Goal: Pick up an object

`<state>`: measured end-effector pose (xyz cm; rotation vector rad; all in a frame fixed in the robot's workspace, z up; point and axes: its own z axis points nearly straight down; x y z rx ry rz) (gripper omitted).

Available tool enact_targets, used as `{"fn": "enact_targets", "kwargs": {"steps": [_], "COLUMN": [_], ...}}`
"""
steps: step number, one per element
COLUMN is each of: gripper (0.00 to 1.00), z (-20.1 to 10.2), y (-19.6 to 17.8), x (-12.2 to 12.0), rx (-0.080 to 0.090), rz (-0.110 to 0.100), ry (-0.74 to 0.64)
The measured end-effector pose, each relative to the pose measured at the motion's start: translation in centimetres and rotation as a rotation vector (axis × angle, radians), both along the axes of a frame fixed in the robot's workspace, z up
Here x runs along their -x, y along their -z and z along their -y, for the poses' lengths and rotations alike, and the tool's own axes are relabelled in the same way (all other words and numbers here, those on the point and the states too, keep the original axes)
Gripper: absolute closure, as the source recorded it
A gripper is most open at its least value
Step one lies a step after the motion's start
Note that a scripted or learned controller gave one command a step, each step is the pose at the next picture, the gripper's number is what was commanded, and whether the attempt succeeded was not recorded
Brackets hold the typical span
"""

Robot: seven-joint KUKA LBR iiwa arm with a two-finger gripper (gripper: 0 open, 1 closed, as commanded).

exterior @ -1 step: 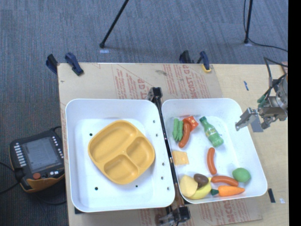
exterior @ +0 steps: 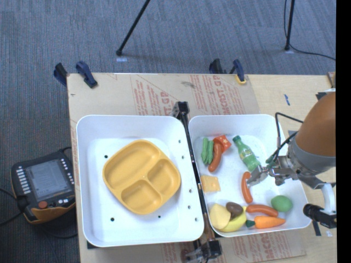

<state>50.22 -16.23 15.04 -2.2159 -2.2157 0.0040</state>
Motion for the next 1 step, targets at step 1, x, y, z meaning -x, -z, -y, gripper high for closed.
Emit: {"fn": "enact_targets", "kwargs": {"steps": [1], "gripper": [0.00], "z": [-3.67], "y": [6.38], "x": [-1.38], "rx": [0.001], "rz": [0.002], "ry": [0.000]}}
